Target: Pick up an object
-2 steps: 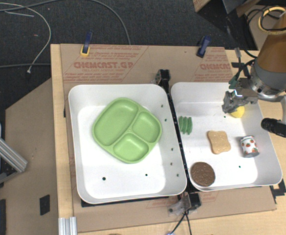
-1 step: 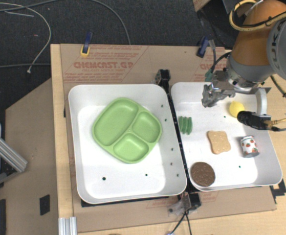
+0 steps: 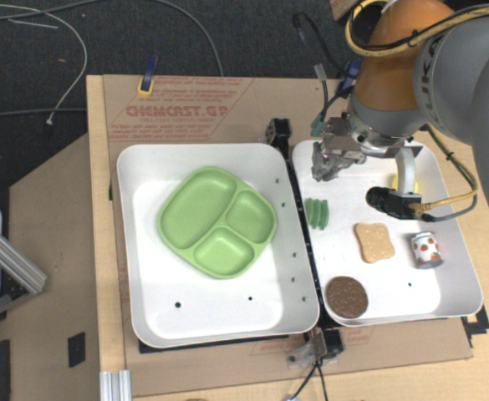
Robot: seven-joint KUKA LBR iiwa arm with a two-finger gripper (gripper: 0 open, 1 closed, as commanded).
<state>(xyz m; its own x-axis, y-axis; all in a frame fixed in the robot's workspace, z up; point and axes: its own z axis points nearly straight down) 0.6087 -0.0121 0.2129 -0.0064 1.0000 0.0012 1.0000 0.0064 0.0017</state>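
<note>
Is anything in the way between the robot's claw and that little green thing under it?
Nothing visible. The gripper hangs over the right bin, and the green piece lies just below it in the picture. Between them is bare white bin floor.

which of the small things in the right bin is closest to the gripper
The green pea pod, lying by the bin's left wall just below the gripper. The toast slice, brown cookie and small can lie farther off.

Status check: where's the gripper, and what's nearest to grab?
Gripper over right bin's far-left corner, nothing visibly held. Green pea pod just below it. No obstruction seen.
</note>
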